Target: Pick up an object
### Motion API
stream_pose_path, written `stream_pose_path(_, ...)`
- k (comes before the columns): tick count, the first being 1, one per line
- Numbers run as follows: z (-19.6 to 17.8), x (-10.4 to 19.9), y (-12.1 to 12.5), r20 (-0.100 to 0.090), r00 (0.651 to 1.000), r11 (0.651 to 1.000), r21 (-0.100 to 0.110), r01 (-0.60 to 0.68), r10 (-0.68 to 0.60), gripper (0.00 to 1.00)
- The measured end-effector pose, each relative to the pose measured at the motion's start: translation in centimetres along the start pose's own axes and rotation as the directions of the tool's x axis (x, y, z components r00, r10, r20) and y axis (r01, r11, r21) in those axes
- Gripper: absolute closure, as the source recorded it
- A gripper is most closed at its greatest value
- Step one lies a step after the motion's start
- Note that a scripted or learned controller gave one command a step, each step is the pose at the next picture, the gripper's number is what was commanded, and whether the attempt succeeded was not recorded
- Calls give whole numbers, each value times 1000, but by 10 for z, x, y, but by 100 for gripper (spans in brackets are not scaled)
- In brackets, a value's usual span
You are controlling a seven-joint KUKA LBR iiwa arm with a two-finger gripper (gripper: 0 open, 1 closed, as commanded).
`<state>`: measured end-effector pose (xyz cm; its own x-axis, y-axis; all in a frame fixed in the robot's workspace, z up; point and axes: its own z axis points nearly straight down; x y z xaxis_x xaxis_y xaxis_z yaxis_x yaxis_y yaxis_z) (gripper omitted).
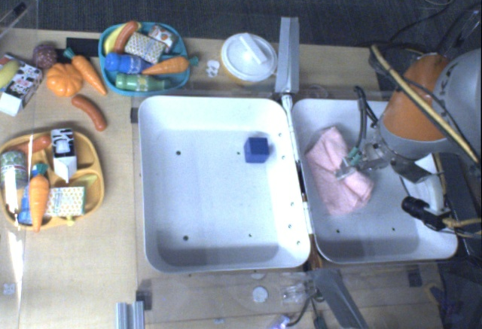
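The left bin (173,229) has wide free room: only a small blue cube (257,149) sits near its right wall, toward the far edge, well apart from the other walls. The right bin (392,245) is tighter: a pink cloth (337,169) lies along its left side, and the arm (422,120) hangs over its right half. The raised divider (297,169) stands between the bins. Toy food (143,60) crowds the surface's far left corner.

We look down at a slant from above the bench (113,245), far enough back that both bins, left (218,245) and right (392,245), fit.
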<state>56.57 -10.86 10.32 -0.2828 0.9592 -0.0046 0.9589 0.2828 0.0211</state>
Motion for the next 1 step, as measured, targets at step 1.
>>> stream_pose_path(1,-81,43,65,-5,994,994,16,108,-108,100)
